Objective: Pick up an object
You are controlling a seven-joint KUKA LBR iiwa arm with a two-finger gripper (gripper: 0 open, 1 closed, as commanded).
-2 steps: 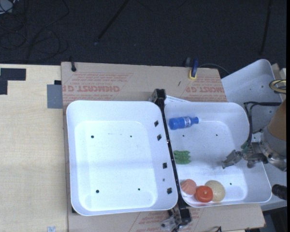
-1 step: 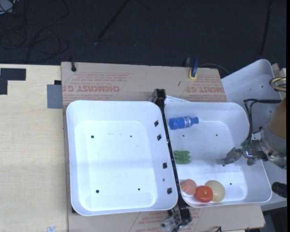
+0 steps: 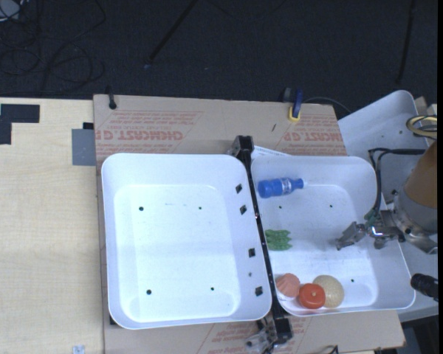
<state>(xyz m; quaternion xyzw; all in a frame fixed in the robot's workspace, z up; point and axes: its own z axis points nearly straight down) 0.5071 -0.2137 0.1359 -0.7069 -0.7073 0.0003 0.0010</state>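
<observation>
The desk (image 3: 37, 220) carries two shallow white bins side by side on a cardboard sheet (image 3: 207, 127). The left bin (image 3: 177, 231) has only bare floor; the right bin (image 3: 321, 198) holds every candidate, likely kept there within the arm's reach. The arm (image 3: 428, 190) enters from the right, cut off by the frame. A blue bottle (image 3: 280, 187) lies on its side near the far wall. The hand (image 3: 353, 236) hovers low over open floor, fingers spread, pinching nothing. Round pieces, cream (image 3: 329, 290), red (image 3: 311, 296) and pink (image 3: 287, 284), cluster touching in the near corner; what the small green thing (image 3: 277, 239) is remains unclear.

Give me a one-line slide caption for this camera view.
Pincer over the right bin near a blue bottle, green item and red ball.
</observation>
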